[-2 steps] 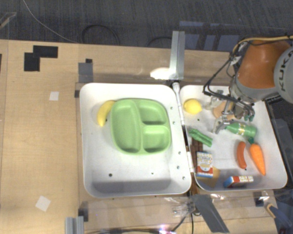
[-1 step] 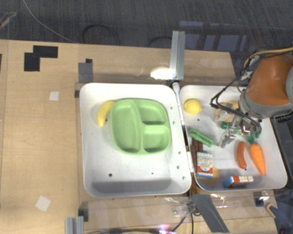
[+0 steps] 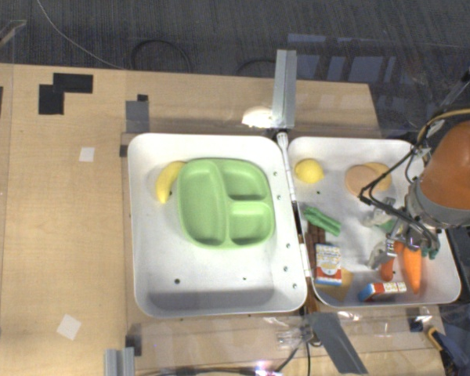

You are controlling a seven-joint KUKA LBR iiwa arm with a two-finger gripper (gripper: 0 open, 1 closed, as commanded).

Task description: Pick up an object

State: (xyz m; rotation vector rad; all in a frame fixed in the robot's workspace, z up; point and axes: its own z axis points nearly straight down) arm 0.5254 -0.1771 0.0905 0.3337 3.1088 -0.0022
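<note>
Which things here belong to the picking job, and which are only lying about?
Job: hand; carrot, lemon, small carton, green marker, all in the right bin.

Lying about: banana and green divided plate in the left bin.

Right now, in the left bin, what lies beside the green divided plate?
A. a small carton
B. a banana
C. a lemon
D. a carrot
B: a yellow banana lies against the left edge of the green plate in the left bin.
</note>
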